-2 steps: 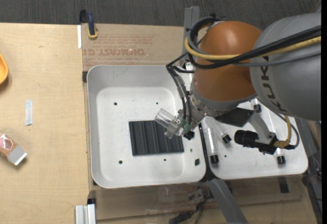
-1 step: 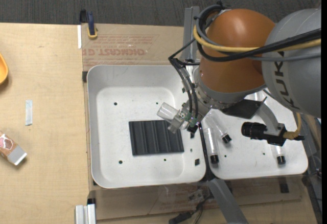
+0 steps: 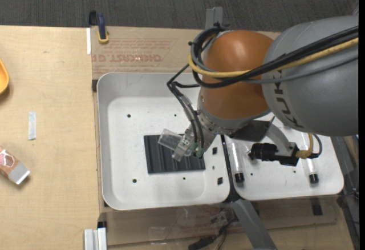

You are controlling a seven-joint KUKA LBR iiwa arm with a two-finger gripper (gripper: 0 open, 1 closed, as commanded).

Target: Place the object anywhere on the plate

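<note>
A dark ridged plate (image 3: 171,156) lies at the centre of the left white bin (image 3: 114,129). Over its 2 o'clock corner hovers the end effector (image 3: 183,149), its grip state unclear, touching a small clear object (image 3: 169,140) at its 10 o'clock side. The grey and orange arm (image 3: 268,77) reaches in from 3 o'clock above the counter (image 3: 45,83).

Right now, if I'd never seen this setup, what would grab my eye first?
Probably the big grey arm with its glossy orange band, looming in from the right over two white bins. Beneath it, the jaws hang above a dark ridged plate lying in the left bin, with something clear and glassy at their tip. Yellow and black cables loop across the orange band.
</note>
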